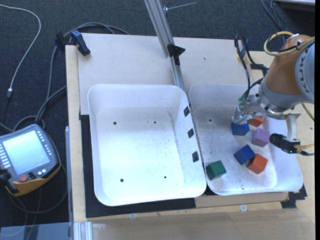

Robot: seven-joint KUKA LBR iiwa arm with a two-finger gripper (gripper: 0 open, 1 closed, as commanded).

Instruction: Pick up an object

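Note:
The right bin (220, 101) holds several small blocks. A blue cube (240, 129) lies near the bin's middle, and my gripper (240, 117) sits directly above it, touching or nearly touching its top. Just right of the gripper an orange block (257, 121) is partly covered by the wrist. A purple block (260, 137) lies below that. Toward the front are a second blue block (244, 154), an orange cube (257, 163) and a green cube (216, 169) close to the bin's left wall.
The left bin (100, 109) stands beside the right one, their walls meeting in the middle. A slanted metal pole (160, 24) rises from the back of the bench. A teach pendant (25, 156) lies on the floor at left.

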